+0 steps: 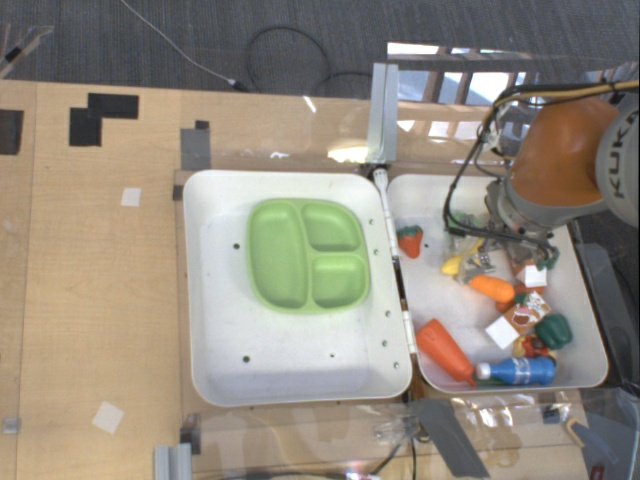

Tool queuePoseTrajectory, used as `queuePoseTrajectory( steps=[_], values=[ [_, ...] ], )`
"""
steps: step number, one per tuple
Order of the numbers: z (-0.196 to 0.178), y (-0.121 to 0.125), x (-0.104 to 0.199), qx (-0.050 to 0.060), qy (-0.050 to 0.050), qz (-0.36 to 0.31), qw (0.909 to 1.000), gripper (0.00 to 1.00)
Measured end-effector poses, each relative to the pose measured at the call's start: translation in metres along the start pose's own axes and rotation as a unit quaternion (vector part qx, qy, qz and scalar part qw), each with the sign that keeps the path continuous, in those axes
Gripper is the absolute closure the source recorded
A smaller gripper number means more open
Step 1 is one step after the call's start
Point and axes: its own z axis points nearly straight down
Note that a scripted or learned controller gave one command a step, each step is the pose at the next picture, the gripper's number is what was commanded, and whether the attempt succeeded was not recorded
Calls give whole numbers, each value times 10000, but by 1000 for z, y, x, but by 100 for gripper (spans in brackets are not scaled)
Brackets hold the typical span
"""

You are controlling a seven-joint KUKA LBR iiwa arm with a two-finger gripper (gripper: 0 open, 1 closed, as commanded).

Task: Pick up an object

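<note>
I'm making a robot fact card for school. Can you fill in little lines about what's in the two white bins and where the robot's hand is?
left bin: holds a green plate with three sections
right bin: holds a pile of small toys
toys seen: orange carrot, smaller carrot, blue bottle, strawberry, dark green toy, something yellow
arm: reaches in from the right, over the right bin
gripper: low among the toys, near the yellow one
holding anything: cannot tell

Grey arm, orange wrist band, looping black cables
</note>
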Motion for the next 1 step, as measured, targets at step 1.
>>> queuePoseTrajectory(
  steps=[1],
  values=[
    [-174,14,8,19,-10,-675,9977,100]
  ],
)
